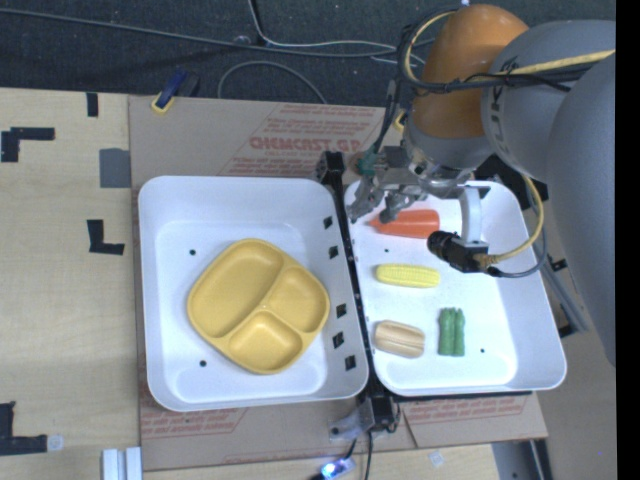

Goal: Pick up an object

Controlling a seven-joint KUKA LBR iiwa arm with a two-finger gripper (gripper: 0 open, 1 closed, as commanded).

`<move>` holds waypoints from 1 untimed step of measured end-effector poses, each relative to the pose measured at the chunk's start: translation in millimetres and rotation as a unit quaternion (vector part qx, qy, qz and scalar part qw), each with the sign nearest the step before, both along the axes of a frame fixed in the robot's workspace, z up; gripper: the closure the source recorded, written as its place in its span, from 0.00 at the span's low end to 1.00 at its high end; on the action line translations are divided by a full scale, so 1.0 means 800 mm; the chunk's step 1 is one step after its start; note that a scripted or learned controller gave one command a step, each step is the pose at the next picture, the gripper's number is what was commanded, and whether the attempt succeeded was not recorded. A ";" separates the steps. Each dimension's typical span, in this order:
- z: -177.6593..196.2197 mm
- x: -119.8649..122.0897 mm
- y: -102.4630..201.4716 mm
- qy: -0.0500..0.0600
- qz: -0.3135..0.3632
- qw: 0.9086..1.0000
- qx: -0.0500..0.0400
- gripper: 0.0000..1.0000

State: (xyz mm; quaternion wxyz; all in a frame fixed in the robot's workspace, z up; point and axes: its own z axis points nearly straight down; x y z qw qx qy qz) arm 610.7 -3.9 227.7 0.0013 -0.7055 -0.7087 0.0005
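An orange carrot (408, 225) lies in the right bin (500, 363) near its far edge. My gripper (385, 200) hangs right over the carrot's left end, its fingers pointing down at it. Nearer in the same bin are a yellow corn cob (407, 276), a tan bread roll (399, 339) and a green asparagus bundle (452, 331). I cannot see the carrot held between the fingers.
The left bin (165, 268) holds a yellow divided plate (258, 304). Black clips line the divide between the bins (345, 288). The arm's orange band and grey body (500, 78) loom over the right bin's far right corner. A black cable fitting (455, 249) hangs beside the carrot.
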 end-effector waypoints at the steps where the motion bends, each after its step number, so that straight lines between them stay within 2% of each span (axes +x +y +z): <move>1: 0.007 -0.017 0.071 0.000 0.001 1.000 0.000 1.00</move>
